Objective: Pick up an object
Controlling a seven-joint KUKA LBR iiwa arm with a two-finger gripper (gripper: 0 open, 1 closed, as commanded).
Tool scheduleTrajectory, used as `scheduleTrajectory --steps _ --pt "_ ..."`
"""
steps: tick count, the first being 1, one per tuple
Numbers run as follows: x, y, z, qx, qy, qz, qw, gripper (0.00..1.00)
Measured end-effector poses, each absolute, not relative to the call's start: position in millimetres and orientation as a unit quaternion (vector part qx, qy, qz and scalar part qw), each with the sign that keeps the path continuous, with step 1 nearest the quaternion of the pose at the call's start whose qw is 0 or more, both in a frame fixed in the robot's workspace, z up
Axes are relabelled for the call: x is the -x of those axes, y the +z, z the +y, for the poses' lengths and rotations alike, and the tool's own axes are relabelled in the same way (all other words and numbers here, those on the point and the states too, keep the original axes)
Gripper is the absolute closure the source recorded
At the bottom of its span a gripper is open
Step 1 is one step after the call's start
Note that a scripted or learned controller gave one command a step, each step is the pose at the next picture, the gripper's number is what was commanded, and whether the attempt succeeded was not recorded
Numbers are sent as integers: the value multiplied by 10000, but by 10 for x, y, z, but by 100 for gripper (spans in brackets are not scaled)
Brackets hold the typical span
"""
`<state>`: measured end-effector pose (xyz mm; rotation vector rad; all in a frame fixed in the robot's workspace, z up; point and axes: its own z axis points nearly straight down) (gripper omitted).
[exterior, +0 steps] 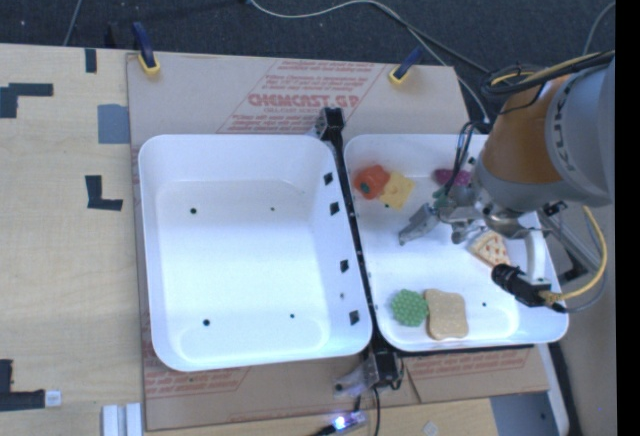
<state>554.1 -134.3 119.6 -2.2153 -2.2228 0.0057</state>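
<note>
The claw [437,224] hangs over the right bin [520,329], fingers spread and holding nothing. A tomato [370,180] lies just left and far of it; bread [446,314] lies nearer.

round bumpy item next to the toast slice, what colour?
Green, in the camera view.

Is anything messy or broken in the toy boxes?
Nothing looks broken or spilled. The toys all lie in the right bin: an orange toy touching a yellow piece, a green round toy beside a tan bread slice, and a pizza piece partly under the arm.
</note>
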Motion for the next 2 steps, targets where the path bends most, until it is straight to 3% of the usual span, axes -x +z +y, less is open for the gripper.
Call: scheduleTrajectory --steps 1,2 --pt "-5859 1879 -465 7032 -28 -7110 -15 0" --pt "-6308 1839 -535 7058 -3 -7084 -7 0"
